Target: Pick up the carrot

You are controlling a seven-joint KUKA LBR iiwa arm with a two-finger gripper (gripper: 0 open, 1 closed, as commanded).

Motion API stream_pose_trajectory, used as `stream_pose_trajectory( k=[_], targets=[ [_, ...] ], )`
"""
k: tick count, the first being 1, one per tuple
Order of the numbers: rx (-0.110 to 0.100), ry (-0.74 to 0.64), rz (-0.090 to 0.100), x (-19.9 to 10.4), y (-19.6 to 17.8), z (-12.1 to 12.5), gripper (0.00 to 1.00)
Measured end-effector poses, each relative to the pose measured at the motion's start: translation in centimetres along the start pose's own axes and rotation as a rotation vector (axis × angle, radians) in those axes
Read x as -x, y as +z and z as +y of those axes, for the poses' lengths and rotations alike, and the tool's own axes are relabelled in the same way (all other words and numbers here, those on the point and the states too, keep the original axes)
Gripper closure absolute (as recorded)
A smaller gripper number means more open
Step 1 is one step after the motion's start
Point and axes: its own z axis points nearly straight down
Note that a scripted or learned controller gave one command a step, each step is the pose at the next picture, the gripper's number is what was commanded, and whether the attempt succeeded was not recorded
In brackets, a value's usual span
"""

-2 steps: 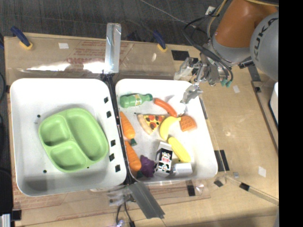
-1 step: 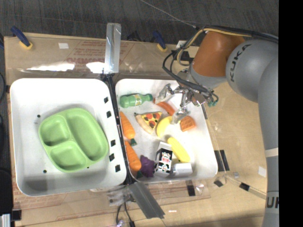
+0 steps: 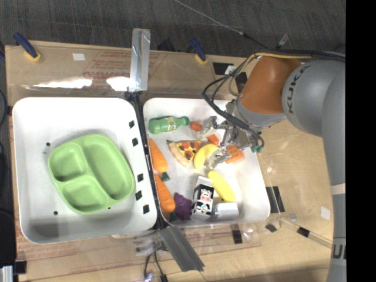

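Observation:
Two carrots lie along the left wall of the right bin point(image 3: 258, 175): one carrot point(image 3: 157, 156) with its dark tip toward the front, and a second carrot point(image 3: 165, 196) nearer the front beside purple grapes point(image 3: 183, 206). My gripper point(image 3: 225, 145) hangs low over the bin's right part, above a yellow banana-like piece point(image 3: 205, 155) and small orange pieces point(image 3: 234, 153). It is well right of both carrots, and nothing is seen held in it.
The right bin also holds a green bottle point(image 3: 167, 124), a pizza slice point(image 3: 184, 150), a yellow fruit point(image 3: 221, 185), a small black-and-white carton point(image 3: 203, 200) and a white block point(image 3: 227, 210). A green divided plate point(image 3: 91, 173) sits in the left bin point(image 3: 29, 122).

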Motion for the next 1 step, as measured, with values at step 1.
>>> stream_pose_trajectory(
  k=[1],
  targets=[
    [-0.002, 0.283, -0.003, 1.51, -0.18, -0.16, 0.00]
  ],
)
